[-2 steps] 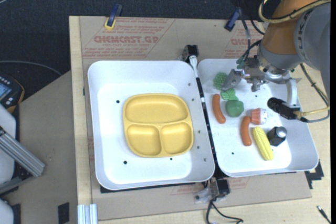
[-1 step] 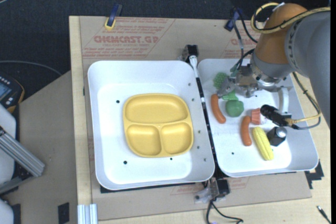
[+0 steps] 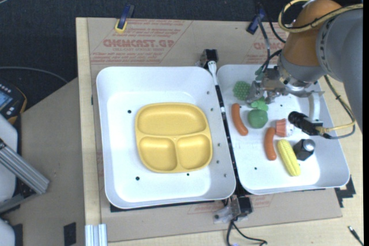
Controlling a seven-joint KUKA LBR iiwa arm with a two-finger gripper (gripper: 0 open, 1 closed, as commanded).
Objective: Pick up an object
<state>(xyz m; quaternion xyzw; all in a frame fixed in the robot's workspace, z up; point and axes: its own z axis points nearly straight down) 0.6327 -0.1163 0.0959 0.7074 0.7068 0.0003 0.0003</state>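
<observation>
The big grey arm [image 3: 337,37] reaches in from the right and bends down over the right bin [image 3: 328,173]. I cannot tell how its gripper [image 3: 260,92] is set. A green ball [image 3: 258,118] lies just below it, beside a green bumpy toy [image 3: 242,90].

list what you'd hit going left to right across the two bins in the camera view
yellow divided plate → red sausage → green round toy → orange sausage → corn cob → black and silver piece
</observation>
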